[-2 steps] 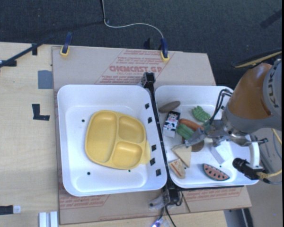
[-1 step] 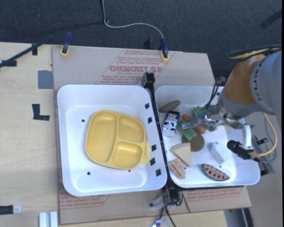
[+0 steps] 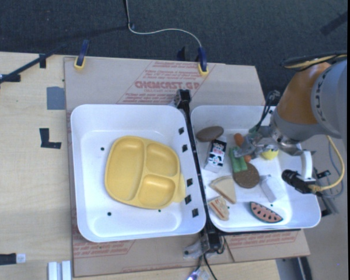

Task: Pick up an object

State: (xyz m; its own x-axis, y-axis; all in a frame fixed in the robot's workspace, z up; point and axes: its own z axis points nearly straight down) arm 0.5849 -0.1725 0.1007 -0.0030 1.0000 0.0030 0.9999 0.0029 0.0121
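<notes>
A yellow divided plate (image 3: 143, 172) fills the left bin (image 3: 81, 156), kept apart from the toy foods in the right bin (image 3: 306, 214), where the gripper (image 3: 252, 146) hangs over a green piece (image 3: 240, 163), likely its target, its opening impossible to tell.

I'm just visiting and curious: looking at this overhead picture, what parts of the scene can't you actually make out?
- Gripper, camera view: its fingers blur into the toys beneath, so open, shut or holding cannot be told.
- Green item: partly covered by the brown round piece; identity unclear.
- Small carton: print too small to read.
- Arm: cut off at the right.
</notes>
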